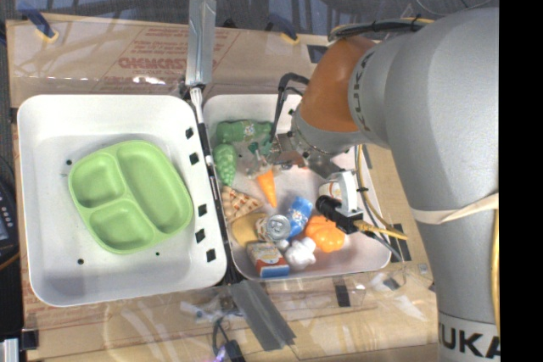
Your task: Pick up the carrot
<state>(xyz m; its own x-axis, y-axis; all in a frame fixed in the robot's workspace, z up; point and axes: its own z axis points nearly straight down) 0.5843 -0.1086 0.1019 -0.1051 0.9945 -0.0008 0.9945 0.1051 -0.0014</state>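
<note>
"Where was the carrot (267, 185)?" asked one.

"In the right bin (373, 260), just under the gripper (276, 150); whether it was open, nobody could tell. The blue can (288, 218) lay near and could be caught instead. The left bin (34, 182) held a green tray (129, 196)."

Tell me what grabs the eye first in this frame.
The big grey arm with its orange band fills the right side, reaching down into the right bin. That bin is crowded with toy food, and the small orange carrot lies near its middle, just below the gripper. In the left bin sits a bright green divided plate.
</note>
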